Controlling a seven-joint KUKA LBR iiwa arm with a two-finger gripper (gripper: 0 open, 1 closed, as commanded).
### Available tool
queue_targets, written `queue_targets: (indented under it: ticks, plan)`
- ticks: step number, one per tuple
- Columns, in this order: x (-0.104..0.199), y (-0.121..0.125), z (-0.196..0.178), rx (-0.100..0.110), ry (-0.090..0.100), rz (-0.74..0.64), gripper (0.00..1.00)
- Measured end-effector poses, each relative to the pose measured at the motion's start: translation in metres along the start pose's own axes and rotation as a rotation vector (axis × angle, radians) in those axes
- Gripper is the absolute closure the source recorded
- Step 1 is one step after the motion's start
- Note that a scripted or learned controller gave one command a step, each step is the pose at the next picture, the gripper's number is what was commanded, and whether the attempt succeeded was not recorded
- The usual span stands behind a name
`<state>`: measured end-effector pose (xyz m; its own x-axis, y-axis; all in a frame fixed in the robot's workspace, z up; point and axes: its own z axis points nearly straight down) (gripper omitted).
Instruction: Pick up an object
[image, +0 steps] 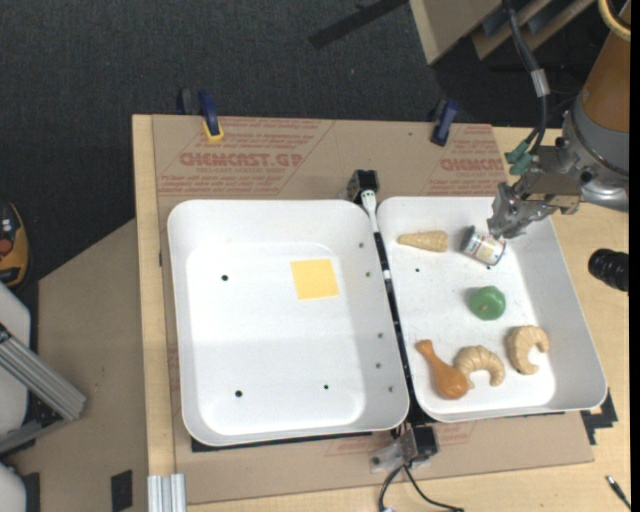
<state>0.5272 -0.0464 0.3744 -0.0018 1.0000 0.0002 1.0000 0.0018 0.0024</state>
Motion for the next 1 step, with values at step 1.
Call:
queue_targets:
  ticks: [1]
  plan:
    - [0.0924, -0.0503, 0.0180, 0.008, 0.002, -0.007, 1.00]
